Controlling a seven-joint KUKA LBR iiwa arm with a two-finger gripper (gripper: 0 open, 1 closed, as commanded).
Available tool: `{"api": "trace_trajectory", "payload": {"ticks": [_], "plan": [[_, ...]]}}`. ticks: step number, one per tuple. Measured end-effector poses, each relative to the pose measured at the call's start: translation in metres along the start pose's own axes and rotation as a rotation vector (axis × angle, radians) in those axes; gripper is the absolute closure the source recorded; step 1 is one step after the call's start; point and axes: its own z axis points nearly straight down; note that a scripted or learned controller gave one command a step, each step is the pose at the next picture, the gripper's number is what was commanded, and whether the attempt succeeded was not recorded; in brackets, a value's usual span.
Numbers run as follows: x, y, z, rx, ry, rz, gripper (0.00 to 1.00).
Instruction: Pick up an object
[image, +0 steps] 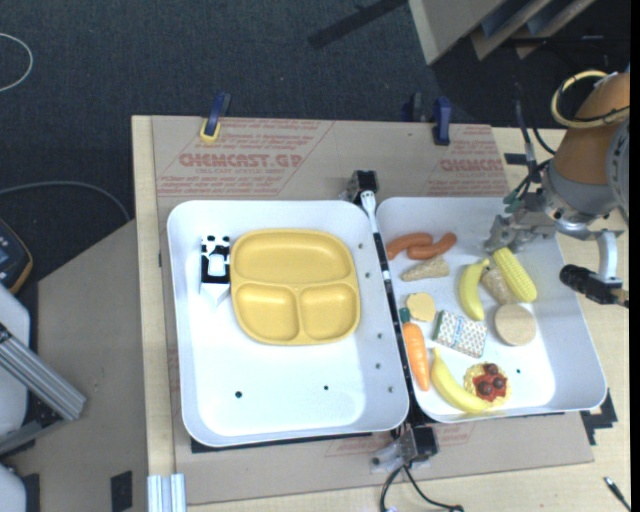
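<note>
Camera view shows the grey arm's two-finger gripper (508, 232) low over the right white bin (575, 375), near its far edge, just beside a yellow corn cob (514, 274); its opening cannot be judged. A yellow three-compartment plastic tray (295, 285) sits in the left white bin (270, 405).

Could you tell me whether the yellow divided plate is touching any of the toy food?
Apart. The camera view shows the yellow divided plate lying in the left bin, while the toy food all lies in the right bin, beyond the rims between them.
</note>
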Motion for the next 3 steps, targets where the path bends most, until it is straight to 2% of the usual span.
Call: {"api": "trace_trajectory", "payload": {"ticks": [3], "plan": [[0.005,-0.004,-0.132,-0.006,-0.003,0.003,1.00]]}}
